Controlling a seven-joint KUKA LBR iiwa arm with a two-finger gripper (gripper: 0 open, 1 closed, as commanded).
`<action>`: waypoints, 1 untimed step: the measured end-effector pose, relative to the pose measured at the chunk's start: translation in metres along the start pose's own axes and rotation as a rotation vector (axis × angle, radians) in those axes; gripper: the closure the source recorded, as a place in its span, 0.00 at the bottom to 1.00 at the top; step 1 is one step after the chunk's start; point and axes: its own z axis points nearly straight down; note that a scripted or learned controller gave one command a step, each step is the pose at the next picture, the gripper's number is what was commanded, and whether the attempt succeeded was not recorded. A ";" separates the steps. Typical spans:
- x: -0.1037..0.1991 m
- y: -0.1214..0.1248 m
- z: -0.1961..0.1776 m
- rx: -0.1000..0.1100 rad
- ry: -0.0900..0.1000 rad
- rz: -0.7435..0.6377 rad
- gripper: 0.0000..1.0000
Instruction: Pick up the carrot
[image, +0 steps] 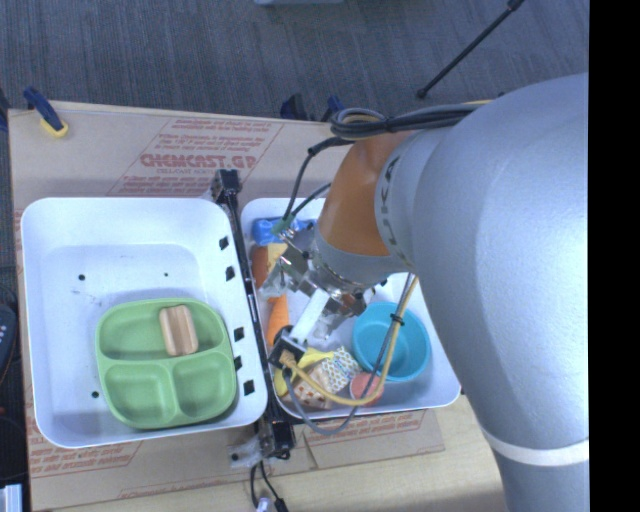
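Note:
The carrot (278, 318) is a short orange piece lying against the left wall of the right bin (440, 385). My gripper (303, 292) hangs low over that bin, just to the right of the carrot and partly over it. The orange-banded wrist and the grey arm hide most of the gripper from above. Nothing shows as lifted off the bin floor.
A blue bowl (392, 345) sits right of the gripper, and a patterned item (335, 375) lies at the front. A brown item (260, 263) and a blue one (264, 230) lie behind the carrot. In the left bin (60, 240), a green divided plate (165, 372) holds a tan block (178, 330).

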 end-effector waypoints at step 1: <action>0.000 0.000 0.000 0.000 0.000 0.000 0.00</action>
